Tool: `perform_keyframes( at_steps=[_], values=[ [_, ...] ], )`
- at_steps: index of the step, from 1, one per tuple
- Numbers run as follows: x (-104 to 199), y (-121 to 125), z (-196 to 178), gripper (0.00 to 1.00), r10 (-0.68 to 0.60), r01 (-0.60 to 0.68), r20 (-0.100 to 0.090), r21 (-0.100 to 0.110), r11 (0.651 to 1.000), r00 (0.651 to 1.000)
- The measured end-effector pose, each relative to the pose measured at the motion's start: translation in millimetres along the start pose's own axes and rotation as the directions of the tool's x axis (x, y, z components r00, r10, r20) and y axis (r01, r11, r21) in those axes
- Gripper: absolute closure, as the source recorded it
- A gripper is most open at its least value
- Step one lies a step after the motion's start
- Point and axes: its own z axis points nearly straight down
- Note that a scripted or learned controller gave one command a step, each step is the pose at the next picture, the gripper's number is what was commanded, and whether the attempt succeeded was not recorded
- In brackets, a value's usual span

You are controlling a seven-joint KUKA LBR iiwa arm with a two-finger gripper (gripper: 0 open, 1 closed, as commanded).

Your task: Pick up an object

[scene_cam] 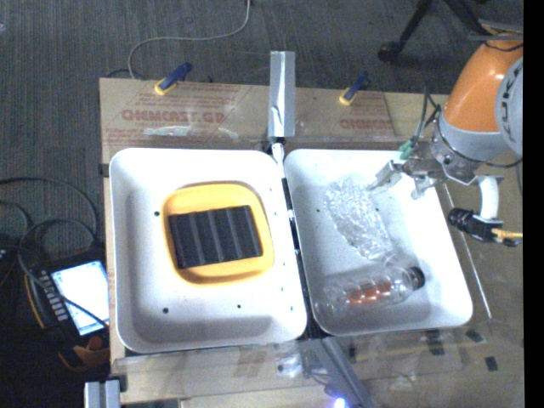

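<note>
The right bin [442, 253] holds a crumpled clear plastic wrapper [355, 215] in its middle and a clear plastic bottle [371, 290] with a dark cap lying on its side near the front. My gripper [399, 177] hangs over the bin's back right part, just right of the wrapper's upper end. Its two fingers are spread apart, one finger [382, 179] reaching toward the wrapper, and nothing sits between them. In the left bin [136, 228] lies a yellow tray-like object [219, 232] with a dark ribbed insert.
A metal divider post [280, 100] stands behind the seam between the bins. Two blue-and-yellow clamps [172, 78] hold the cardboard backing. A tablet and cables [72, 291] lie on the floor at the left. A chair base [425, 11] stands at the back.
</note>
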Motion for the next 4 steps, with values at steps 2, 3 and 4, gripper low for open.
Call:
perform_keyframes(
  at_steps=[2,3,4],
  values=[
    [7,-30,97,0.0,-0.196,0.196,0.006,-0.015,0.98,0.981],
    [30,-52,97,0.0,-0.214,0.215,0.012,-0.018,0.977,0.977],
    [31,-50,86,1.0,-0.214,0.215,0.01,-0.024,0.976,0.977]
  ],
)
